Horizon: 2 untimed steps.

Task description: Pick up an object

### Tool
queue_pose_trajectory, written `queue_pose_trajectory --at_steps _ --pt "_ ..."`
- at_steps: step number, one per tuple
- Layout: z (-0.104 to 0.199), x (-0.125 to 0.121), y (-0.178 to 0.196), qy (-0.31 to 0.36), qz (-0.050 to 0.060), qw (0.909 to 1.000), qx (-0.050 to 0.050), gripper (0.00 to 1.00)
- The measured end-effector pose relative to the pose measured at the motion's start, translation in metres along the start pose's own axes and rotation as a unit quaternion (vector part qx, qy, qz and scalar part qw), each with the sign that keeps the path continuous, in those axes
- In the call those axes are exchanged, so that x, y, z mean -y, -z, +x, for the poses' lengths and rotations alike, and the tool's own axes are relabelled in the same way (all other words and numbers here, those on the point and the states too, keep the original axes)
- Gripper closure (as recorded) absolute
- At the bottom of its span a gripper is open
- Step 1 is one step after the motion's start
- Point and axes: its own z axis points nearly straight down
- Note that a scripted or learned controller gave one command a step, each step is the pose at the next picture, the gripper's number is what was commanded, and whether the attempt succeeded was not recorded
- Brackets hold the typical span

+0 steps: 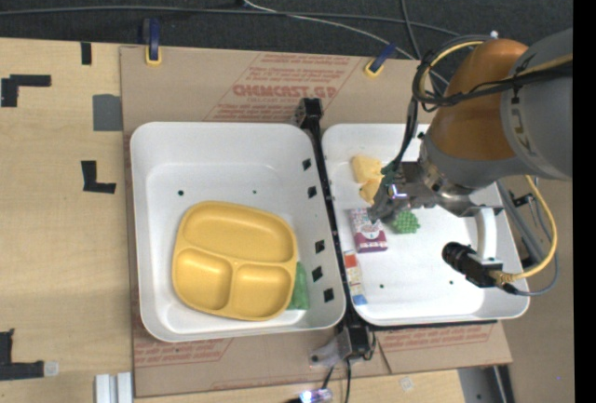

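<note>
Over the right bin (419,299) our claw (380,206) hangs low above a small purple packet (370,234), yellow piece (366,170) at twelve o'clock, presumably lining up a grab; whether it's parted we cannot tell.
</note>
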Motion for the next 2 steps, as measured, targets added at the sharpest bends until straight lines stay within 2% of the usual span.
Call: queue_pose_trajectory --at_steps 2 --pt "0.117 0.003 -0.001 0.001 0.001 1.0000 0.000 1.00"
